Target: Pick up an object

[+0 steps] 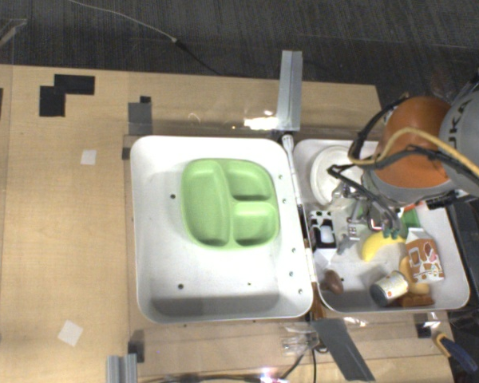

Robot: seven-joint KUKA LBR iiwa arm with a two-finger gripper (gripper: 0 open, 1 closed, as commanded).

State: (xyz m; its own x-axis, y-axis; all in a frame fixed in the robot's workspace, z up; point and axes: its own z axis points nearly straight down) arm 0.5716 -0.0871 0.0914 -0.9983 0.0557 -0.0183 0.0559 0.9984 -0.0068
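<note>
My gripper (pixel 367 223) hangs low in the right bin (pixel 461 294), under the orange-banded wrist (pixel 411 154). It is just above the upper left end of a yellow fruit-like object (pixel 377 249). Around it lie a white bowl (pixel 326 174), a black and white item (pixel 323 231), a green piece (pixel 412 216), an orange-brown packet (pixel 424 262), a small tipped can (pixel 389 287) and a dark brown lump (pixel 332 279). I see nothing lifted off the bin floor.
The left bin (pixel 156 278) holds a green divided plate (pixel 227 203) near its middle. A metal post (pixel 290 90) stands behind the wall where the two bins meet. Cables loop off the wrist over the right bin's back.
</note>
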